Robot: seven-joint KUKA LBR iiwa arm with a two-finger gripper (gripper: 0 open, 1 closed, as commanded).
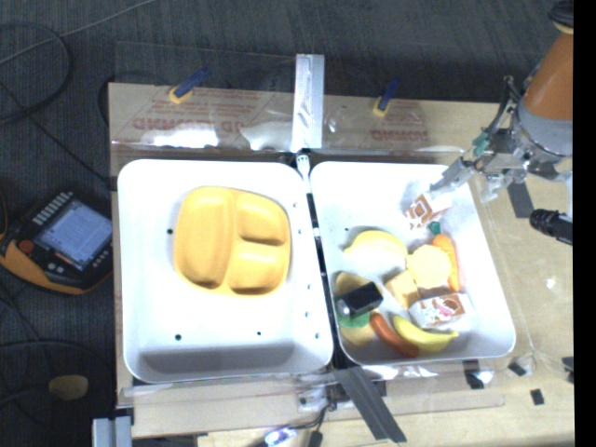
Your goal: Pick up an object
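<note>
Bench (140, 101): brown board carrying two shallow white bins side by side, clear plastic sheeting along its far edge.

Left bin (140, 277): holds one large yellow tray (231, 240) with three compartments, lying flat near the bin's centre, a little toward the far side, apart from every wall.

Right bin (372, 184): things crowd the near half; far half mostly bare.

Arm (554, 82): grey with orange band, reaching in over the right bin's far right corner.

Gripper (445, 183): at the far right corner of the right bin, pointing down and left. Whether it is clenched or released — cannot tell. A small carton (424, 211), white with brown-orange print, lies tilted just below the tip; contact cannot be judged.

Pile in the near half of the right bin, touching one another:
- pale yellow round fruit (375, 245) toward the divider
- yellow block (430, 266) to its right, an orange carrot (450, 251) along its right side
- banana (424, 333) near the near edge
- red sausage (391, 331) beside the banana
- small printed cup (440, 310) resting on the banana
- black block (359, 298) close to the divider.
</note>
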